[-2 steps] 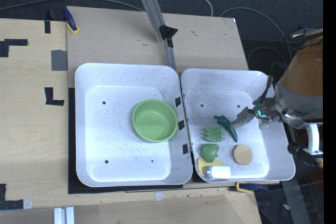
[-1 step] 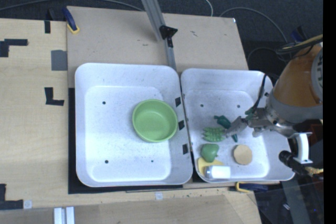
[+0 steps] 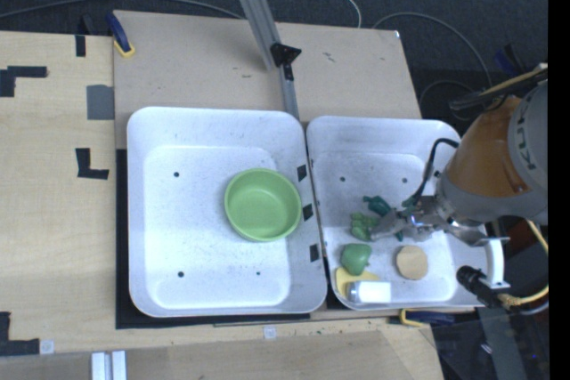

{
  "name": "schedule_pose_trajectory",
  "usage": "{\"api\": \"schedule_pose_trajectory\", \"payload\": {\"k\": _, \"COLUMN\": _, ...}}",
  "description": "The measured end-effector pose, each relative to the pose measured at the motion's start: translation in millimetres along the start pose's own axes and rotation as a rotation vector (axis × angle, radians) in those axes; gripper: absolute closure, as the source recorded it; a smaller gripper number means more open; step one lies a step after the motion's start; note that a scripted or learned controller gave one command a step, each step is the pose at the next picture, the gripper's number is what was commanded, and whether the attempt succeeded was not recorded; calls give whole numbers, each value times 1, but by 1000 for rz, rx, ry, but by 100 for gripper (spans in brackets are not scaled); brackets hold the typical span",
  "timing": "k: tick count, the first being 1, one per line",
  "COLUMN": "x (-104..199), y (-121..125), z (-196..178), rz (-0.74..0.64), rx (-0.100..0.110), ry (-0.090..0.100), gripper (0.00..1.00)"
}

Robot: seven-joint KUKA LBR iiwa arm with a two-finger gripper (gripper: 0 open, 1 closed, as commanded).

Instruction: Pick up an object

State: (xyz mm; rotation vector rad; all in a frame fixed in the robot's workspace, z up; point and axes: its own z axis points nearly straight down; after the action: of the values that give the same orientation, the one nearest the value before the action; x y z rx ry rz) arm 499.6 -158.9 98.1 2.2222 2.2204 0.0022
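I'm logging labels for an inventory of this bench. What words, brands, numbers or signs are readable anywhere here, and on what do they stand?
No text is readable anywhere in the camera view.
The white block at the near edge of the right bin: no legible print; too blurred to tell.
The green bowl, round tan disc and green pieces near the end effector: no markings visible.
The black tape marks on the bench are shapes, not letters.

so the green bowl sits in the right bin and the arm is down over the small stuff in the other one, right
Not quite: the camera view shows the green bowl in the left bin, not the right. The arm is indeed down over the small items, which lie in the right bin.
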Motion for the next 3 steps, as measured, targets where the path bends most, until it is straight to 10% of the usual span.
{"api": "schedule_pose_trajectory", "payload": {"k": 1, "x": 0, "y": 1, "z": -12, "rz": -2, "rx": -4, "ry": -1, "gripper": 100}}
{"api": "schedule_pose_trajectory", "payload": {"k": 3, "x": 0, "y": 9, "z": -126, "rz": -3, "rx": -3, "ry": -3, "gripper": 100}}
